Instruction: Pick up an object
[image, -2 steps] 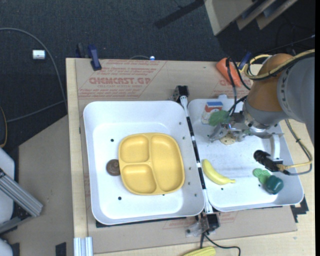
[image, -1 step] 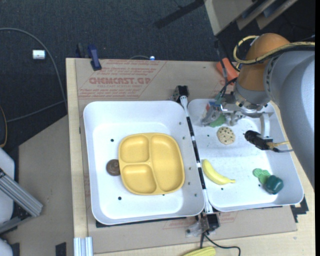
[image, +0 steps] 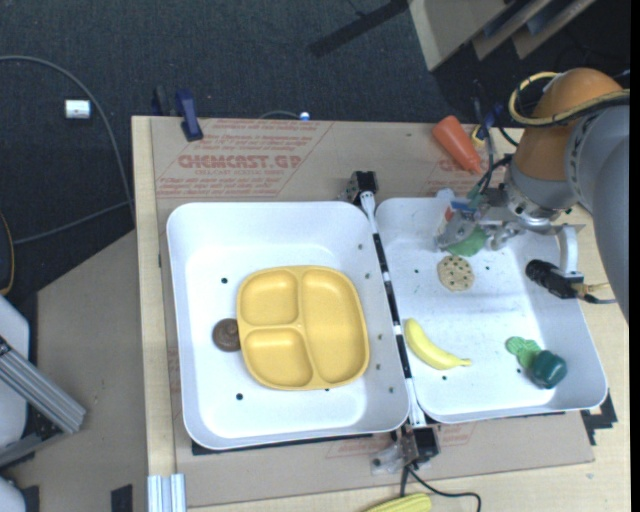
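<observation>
My gripper (image: 472, 236) is low over the far end of the right bin (image: 500, 395), reaching in from the right. A small green thing (image: 464, 243) lies right at its tip, partly hidden by it, and I cannot tell whether it is gripped. A round spotted cookie (image: 456, 272) lies just in front of the gripper. A yellow banana (image: 432, 347) rests near the bin's left wall. A green and teal object (image: 537, 362) sits at the near right.
The left bin (image: 200, 400) holds a yellow divided plate (image: 300, 326) with a brown round thing (image: 226, 335) at its left edge. An orange carrot-like piece (image: 456, 145) lies on the bench behind the right bin.
</observation>
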